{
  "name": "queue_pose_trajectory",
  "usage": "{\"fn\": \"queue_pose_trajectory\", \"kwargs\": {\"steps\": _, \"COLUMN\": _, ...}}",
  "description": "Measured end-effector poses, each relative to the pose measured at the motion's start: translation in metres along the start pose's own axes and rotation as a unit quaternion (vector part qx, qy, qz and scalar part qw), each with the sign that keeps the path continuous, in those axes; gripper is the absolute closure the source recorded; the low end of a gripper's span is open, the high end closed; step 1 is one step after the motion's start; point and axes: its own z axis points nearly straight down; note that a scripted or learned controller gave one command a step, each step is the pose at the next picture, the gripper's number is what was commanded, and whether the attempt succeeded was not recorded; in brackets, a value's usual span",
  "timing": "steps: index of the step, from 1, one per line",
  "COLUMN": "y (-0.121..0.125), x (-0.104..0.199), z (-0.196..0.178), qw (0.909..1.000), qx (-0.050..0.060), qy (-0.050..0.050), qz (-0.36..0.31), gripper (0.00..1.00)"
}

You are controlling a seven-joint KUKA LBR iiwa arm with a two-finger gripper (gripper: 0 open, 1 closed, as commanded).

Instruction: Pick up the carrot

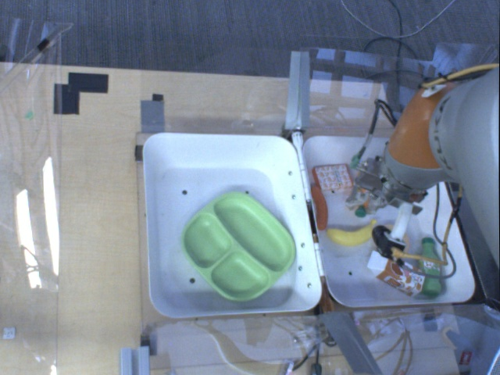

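- The carrot (319,209) lies in the right bin (344,291), against its left wall, just left of the banana (349,236).
- The gripper (369,201) hangs above the banana; whether it is apart or together, I cannot tell.
- A green divided plate (238,245) sits in the left bin (168,209).

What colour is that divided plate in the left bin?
Light green, seen plainly in the camera view: the three-compartment plastic plate.

The single camera sits fixed above the bench (86,233), looking down at a slant from moderate height. It takes in both white bins (156,233) whole; the gripper (373,198) hangs over the right-hand one, with the other bin to its left in the frame.
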Motion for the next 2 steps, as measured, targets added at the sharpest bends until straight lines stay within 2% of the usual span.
{"fn": "queue_pose_trajectory", "kwargs": {"steps": 1, "y": 0.036, "x": 0.047, "z": -0.082, "qw": 0.9998, "qx": 0.012, "qy": -0.004, "qz": -0.015, "gripper": 1.0}}
{"fn": "queue_pose_trajectory", "kwargs": {"steps": 2, "y": 0.031, "x": 0.013, "z": -0.002, "qw": 0.9998, "qx": 0.015, "qy": -0.005, "qz": 0.01, "gripper": 1.0}}
